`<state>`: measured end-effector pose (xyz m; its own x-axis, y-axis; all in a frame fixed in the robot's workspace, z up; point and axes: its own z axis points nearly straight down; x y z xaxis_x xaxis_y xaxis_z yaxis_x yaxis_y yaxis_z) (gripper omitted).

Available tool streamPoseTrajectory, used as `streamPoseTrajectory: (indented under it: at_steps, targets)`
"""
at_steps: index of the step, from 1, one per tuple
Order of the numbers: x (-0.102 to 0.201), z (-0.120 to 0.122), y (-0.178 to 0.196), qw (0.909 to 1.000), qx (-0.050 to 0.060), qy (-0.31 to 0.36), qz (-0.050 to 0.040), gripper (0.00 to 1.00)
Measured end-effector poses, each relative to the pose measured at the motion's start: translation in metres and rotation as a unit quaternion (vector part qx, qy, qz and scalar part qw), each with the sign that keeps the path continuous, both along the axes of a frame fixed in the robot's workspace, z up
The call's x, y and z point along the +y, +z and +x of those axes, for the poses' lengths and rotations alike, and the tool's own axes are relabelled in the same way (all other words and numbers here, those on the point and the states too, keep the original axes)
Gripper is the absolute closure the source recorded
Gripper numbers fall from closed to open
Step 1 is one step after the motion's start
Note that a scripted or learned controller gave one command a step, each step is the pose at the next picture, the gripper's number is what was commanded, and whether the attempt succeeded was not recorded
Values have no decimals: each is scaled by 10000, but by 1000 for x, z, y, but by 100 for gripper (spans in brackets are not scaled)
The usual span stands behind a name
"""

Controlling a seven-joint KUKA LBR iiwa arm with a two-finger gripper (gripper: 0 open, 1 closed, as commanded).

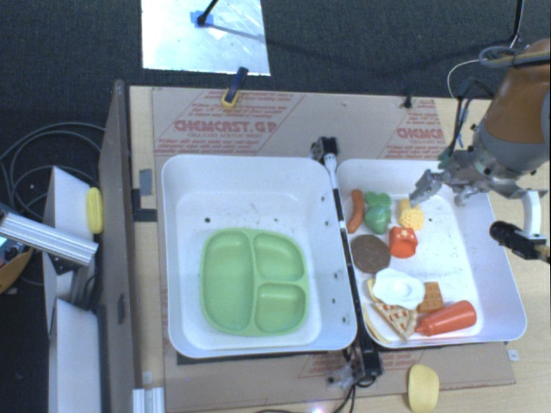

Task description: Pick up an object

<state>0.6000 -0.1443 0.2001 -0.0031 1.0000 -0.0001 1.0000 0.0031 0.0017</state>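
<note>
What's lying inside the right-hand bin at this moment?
The right bin holds toy food: a carrot, broccoli, corn, a tomato, a brown patty, a fried egg, a pizza slice and a red sausage. The egg covers part of the pizza slice.

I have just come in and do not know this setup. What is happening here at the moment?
A grey and orange robot arm reaches in from the right over the right bin, which holds toy food: a carrot, broccoli, corn, a brown patty, a fried egg and more. Its gripper hangs just above the corn and has no item between its fingers. The left bin holds a green divided tray.
</note>
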Motion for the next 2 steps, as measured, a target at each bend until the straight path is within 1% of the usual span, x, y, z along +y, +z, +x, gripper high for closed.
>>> streamPoseTrajectory:
  at_steps: [1, 2]
  targets:
    - [16, -30, -48, 10000, 25, -13, 7, 0]
    - [25, -38, -116, 10000, -22, -19, 3, 0]
